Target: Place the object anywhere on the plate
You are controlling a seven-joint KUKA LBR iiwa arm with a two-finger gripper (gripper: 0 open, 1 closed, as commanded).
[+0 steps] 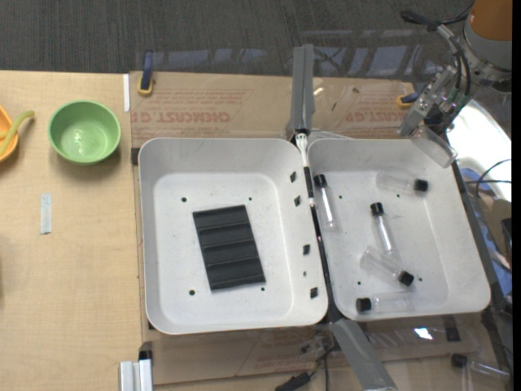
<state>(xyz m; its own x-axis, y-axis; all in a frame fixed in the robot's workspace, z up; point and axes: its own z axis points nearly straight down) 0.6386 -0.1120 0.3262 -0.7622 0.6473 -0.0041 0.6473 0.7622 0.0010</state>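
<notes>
A black ridged plate (229, 247) lies flat in the left white bin (163, 218), a little left of the bin's middle. Several clear tubes with black caps lie loose in the right white bin (464, 251): one tube (324, 202) along its left wall, one tube (381, 227) near the middle, one tube (403, 186) at the upper right, and two more tubes (386, 265) (381, 304) toward the front. My gripper (430, 118) hovers above the right bin's far right corner, away from every tube. Nothing shows in its grasp.
A green bowl (85, 132) stands on the wooden table at the far left, with an orange item (6, 133) at the frame edge. Cardboard (212, 104) lies behind the bins. A metal divider (303, 88) runs between them. Cables (488, 177) hang at the right.
</notes>
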